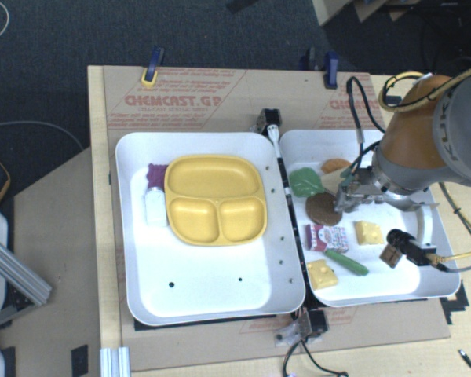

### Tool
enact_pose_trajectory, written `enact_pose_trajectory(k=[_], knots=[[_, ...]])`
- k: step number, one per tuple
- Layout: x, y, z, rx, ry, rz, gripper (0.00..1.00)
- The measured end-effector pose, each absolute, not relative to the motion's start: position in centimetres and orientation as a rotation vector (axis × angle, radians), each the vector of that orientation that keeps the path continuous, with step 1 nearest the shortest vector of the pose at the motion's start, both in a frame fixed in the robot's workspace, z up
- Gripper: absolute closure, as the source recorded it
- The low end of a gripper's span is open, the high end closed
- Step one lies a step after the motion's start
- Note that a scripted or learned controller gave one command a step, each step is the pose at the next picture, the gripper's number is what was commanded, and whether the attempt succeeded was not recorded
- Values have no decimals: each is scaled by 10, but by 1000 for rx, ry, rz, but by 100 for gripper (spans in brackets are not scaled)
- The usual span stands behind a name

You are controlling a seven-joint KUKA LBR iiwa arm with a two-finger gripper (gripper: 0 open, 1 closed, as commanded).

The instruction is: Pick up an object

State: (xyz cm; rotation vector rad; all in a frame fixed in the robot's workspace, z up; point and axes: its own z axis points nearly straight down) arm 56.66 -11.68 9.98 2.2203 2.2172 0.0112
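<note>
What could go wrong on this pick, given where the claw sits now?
1. The right white bin is crowded: the claw hangs beside the round brown disc and the green leaf-shaped piece, so it may nudge one while going for the other.
2. The pink-and-white packet, green stick and yellow cheese-like wedge lie close together; a grasp there could catch two.
3. Flat items may slip.
</note>
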Motion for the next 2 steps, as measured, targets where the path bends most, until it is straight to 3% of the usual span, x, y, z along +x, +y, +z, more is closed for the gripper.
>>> enact_pose_trajectory(k=[2], knots=[[564, -116, 226, 2215, 2217, 7, 100]])
